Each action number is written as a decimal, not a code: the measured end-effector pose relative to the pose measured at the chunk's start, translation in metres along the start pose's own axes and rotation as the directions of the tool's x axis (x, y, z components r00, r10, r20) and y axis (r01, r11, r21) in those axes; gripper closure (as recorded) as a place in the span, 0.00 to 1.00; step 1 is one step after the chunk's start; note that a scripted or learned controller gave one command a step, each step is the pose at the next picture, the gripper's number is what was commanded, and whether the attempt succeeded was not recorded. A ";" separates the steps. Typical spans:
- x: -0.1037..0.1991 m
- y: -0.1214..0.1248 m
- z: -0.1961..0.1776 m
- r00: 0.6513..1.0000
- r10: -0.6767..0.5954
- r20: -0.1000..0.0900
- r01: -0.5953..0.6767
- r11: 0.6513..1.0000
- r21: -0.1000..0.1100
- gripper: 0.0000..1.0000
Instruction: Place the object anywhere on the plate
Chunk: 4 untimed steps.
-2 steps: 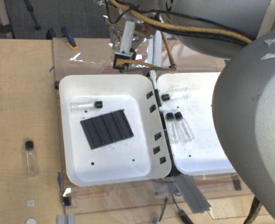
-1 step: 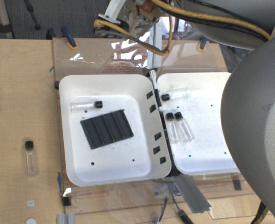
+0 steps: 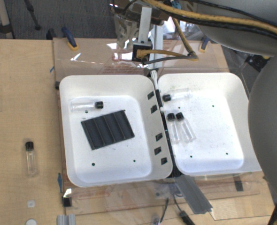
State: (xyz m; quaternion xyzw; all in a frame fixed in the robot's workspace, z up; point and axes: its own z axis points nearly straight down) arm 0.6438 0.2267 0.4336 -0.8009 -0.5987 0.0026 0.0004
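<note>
A black ridged plate (image 3: 107, 128) lies flat in the left bin (image 3: 143, 165), slightly turned. Just behind it, a clear vial with a black cap (image 3: 87, 105) lies on its side. Three more clear vials with black caps lie in the right bin (image 3: 232, 86): one (image 3: 176, 95) near the back left, and two (image 3: 180, 128) side by side against the divider. My gripper (image 3: 137, 29) hangs high behind the back edge of the bins, above the seam between them and well away from every vial.
Another capped vial (image 3: 31, 157) lies on the wooden bench left of the bins. Blue clamps (image 3: 71, 39) hold the board at the back. Yellow and black cables (image 3: 223, 18) run from the arm across the top right.
</note>
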 end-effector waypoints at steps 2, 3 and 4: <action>0.005 0.023 0.086 0.937 0.351 -0.002 -0.351 0.937 0.000 1.00; 0.003 0.021 0.120 0.778 0.628 -0.003 -0.628 0.778 0.001 1.00; 0.001 0.013 0.145 0.467 0.884 -0.004 -0.884 0.467 0.001 1.00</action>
